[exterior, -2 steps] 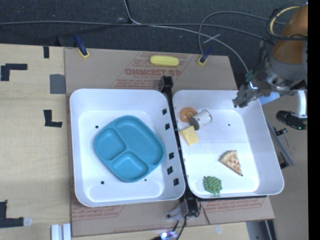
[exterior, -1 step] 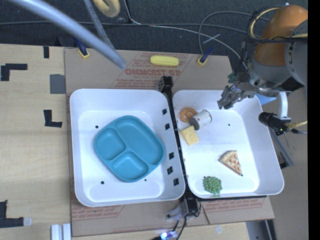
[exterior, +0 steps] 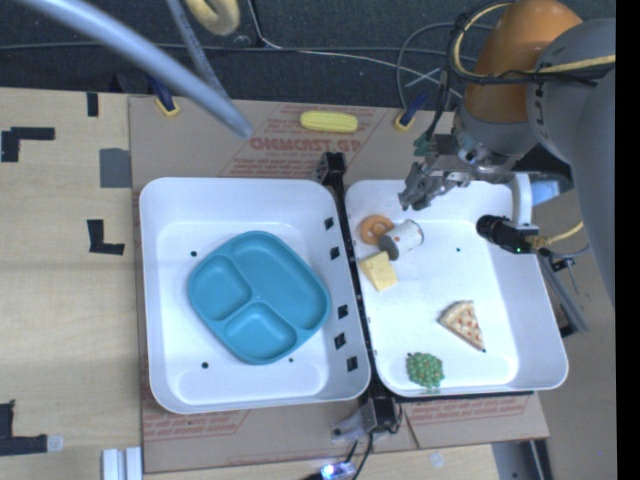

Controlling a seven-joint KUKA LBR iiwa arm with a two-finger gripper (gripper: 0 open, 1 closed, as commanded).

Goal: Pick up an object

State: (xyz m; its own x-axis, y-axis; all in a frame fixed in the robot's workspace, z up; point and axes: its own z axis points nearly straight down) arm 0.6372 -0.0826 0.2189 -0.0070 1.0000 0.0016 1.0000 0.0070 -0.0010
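Overhead view of a table [exterior: 60,268] carrying two shallow white bins side by side. The left bin [exterior: 170,208] holds a blue divided tray [exterior: 258,296], lying flat near its centre. The right bin [exterior: 530,353] holds five small items: an orange round piece [exterior: 374,229] and a white cylinder [exterior: 404,236] touching each other near the upper left corner; a yellow cheese-like block [exterior: 379,271] just below them; a pizza-slice-shaped piece [exterior: 463,323] toward the lower right; and a green broccoli-like piece [exterior: 425,370] near the bottom edge, well apart from the rest. The grey arm with its orange band [exterior: 520,43] enters from the right — its gripper [exterior: 418,196] hangs over the upper part of the right bin, just above and to the right of the white cylinder. Whether the fingers stand apart or together cannot be told at this angle, and nothing is visibly held between them. A yellow banana-like object [exterior: 328,122] lies on the cardboard sheet [exterior: 280,143] beyond the bins.
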